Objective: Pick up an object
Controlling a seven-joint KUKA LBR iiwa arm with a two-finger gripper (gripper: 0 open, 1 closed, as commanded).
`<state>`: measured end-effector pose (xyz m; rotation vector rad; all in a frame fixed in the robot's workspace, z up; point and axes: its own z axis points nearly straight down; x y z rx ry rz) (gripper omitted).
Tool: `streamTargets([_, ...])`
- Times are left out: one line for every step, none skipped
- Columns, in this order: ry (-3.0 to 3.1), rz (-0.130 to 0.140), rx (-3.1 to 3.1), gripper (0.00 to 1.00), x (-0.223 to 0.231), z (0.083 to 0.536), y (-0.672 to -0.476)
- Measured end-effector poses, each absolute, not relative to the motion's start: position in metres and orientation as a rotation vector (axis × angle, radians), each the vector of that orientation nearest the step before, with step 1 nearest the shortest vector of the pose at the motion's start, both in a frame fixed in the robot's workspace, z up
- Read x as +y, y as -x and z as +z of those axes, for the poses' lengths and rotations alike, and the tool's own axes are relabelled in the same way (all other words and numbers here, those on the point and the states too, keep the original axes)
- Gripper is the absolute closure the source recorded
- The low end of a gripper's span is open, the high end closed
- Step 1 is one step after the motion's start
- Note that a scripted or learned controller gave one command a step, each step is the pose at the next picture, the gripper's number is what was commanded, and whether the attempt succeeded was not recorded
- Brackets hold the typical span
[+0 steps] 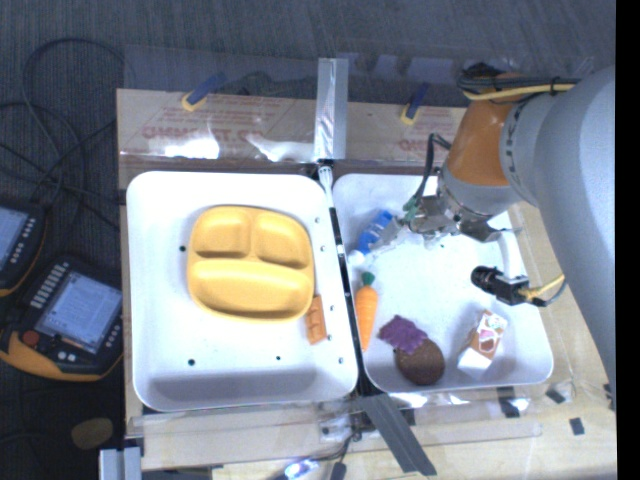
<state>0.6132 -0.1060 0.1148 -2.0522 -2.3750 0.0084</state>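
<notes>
My gripper (420, 220) hangs low over the back of the right bin (535, 363), at the end of the grey arm with its orange band. Just to its left, against the bin's left wall, lies a blue and white object (377, 231), close to the gripper's tip. Nearer the front are an orange carrot (366, 310) with a green top, a purple piece (402, 332), a brown round object (421, 362) and a white and red wedge (484, 340). None of these is lifted.
The left bin (160, 368) holds a yellow divided plate (250, 261) and a small orange piece (316, 319) by its right wall. A ridge (340, 268) divides the bins. A black fitting (497, 282) on the arm juts over the right bin. A handheld pendant (60, 313) lies on the floor at left.
</notes>
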Motion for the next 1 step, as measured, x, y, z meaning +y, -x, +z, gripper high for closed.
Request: streamTargets([1.855, 0.008, -2.535, 0.0, -0.0993, 0.1635, -0.6656])
